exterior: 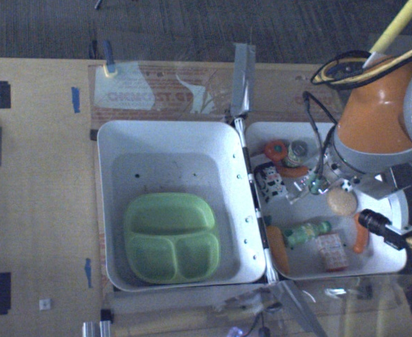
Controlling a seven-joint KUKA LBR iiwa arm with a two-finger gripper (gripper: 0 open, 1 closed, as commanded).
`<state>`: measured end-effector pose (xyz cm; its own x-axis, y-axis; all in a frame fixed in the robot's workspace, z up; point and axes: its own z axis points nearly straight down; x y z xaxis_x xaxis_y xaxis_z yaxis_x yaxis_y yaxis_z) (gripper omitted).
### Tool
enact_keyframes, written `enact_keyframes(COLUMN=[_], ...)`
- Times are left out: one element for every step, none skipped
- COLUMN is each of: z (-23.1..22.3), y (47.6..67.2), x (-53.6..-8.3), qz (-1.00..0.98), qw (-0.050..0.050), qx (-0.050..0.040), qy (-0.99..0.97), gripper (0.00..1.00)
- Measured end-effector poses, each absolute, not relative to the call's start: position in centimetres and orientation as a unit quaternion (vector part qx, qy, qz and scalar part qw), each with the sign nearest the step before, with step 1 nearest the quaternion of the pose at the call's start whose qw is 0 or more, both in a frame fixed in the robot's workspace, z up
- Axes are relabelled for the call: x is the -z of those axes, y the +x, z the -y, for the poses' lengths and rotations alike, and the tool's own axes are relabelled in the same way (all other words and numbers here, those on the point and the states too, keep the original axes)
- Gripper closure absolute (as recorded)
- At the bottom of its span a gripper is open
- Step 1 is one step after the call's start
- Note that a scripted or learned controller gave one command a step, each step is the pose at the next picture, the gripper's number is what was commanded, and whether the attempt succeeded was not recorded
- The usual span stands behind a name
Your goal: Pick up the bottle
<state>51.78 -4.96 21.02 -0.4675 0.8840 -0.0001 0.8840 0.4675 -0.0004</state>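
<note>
The gripper (316, 183) hangs low over the upper middle of the right bin (395, 262), under the arm's orange band (374, 114); whether it is apart or together I cannot tell, as its tip is a small blurred cluster of metal. Just left of it lies a small black-and-white cow toy (269, 181). Above that are an orange-red round toy (276, 149) and a grey-capped jar (298, 149). Right of the gripper sits a pale round bun-like piece (342, 202). The green bottle (306, 232) lies on its side below the gripper, apart from it, near the bin's middle, between an orange carrot-like piece (278, 250) and a pinkish packet (331, 251). The left bin (114, 153) holds 1 green divided tray (171, 237).
</note>
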Motion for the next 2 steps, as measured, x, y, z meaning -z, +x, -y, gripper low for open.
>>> enact_keyframes(z=[5.0, 7.7], y=[51.8, 48.0], x=[-21.0, -18.2], qz=[0.857, 0.842], qw=[0.000, 0.001], qx=[-0.0002, -0.0009], qy=[-0.516, -0.540], gripper=[0.00, 0.00])
